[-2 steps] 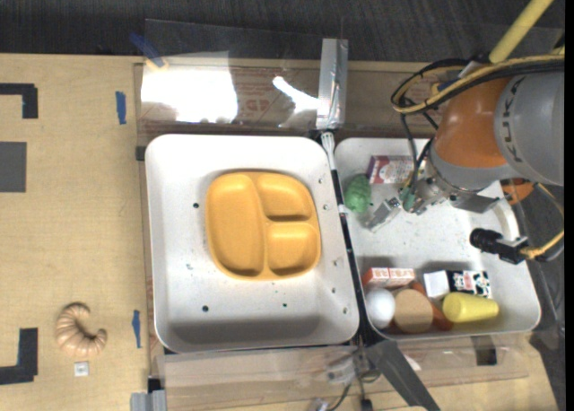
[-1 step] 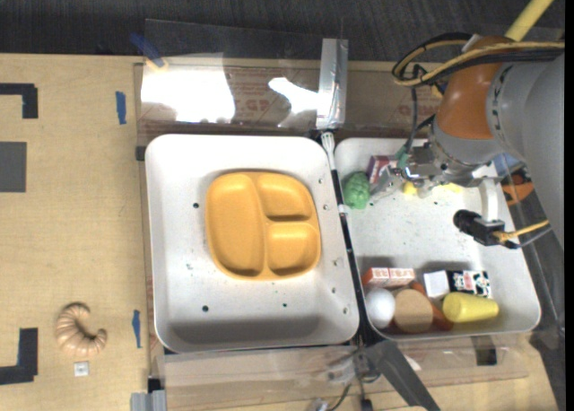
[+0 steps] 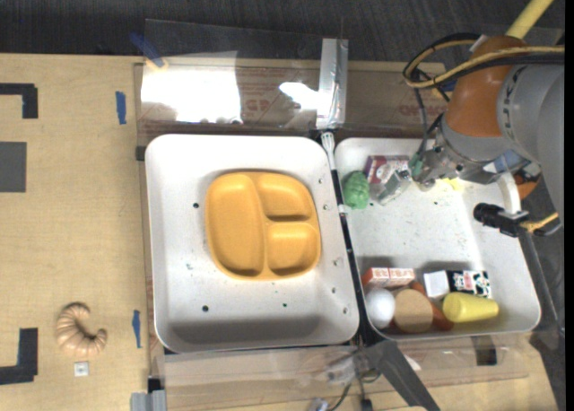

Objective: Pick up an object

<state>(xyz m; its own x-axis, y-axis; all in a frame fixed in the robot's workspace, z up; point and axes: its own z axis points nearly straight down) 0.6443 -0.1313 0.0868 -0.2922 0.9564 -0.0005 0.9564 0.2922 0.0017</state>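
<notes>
Robotics lab: taped cardboard bench (image 3: 63, 221), two white bins (image 3: 170, 248), cabled grey arm (image 3: 529, 113).

Small crumpled packet (image 3: 389, 178), red, white and dark, lying tilted at far end of right bin (image 3: 502, 257), just beside green ball (image 3: 356, 190).

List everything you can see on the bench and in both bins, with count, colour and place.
Divided tray: one, yellow-orange, middle of left bin.
Green ball: one, green, top left of right bin.
Packet: one, red and white, beside the green ball.
Egg: one, white, right bin's near edge.
Round block: one, tan, beside the egg.
Yellow cylinder: one, yellow, near right corner.
Croissant toy: one, tan, on the bench, far left.
Arm: one, grey with orange band; tool over the right bin's top.
</notes>
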